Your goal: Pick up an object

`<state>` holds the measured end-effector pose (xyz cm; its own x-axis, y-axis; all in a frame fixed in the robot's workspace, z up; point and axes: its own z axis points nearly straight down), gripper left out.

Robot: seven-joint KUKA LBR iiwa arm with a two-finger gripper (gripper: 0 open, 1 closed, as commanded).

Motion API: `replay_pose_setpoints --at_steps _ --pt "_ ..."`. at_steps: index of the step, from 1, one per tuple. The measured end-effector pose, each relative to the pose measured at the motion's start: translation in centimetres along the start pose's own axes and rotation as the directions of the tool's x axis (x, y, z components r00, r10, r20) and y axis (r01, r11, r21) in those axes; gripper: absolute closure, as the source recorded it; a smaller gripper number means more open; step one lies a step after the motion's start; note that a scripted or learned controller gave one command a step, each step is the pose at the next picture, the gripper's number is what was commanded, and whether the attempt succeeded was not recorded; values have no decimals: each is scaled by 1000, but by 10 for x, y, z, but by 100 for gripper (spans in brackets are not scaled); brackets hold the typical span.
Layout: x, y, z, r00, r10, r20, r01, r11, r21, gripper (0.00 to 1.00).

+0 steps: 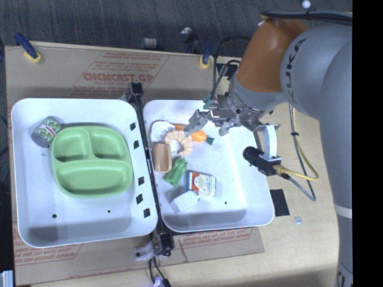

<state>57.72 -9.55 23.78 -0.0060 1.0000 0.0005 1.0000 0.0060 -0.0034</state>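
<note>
My gripper (209,124) hangs over the back part of the right bin (239,190), its two fingers spread apart with nothing between them. Just below and left of it lies a cluster of small objects: an orange piece (198,137), a pale ring-shaped toy (179,141), a tan cylinder (161,156), a green piece (176,171) and a small printed carton (202,183). A white block (184,202) lies near the bin's front.
The left bin (30,214) holds a green divided plate (91,159) and a small can (46,130) at its back left corner. A black divider (143,154) runs between the bins. Cables and the arm's body crowd the right side.
</note>
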Motion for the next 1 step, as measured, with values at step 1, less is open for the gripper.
replay_pose_setpoints --at_steps 1 --pt "-42 -5 146 1000 0 1 0 1000 0 0"
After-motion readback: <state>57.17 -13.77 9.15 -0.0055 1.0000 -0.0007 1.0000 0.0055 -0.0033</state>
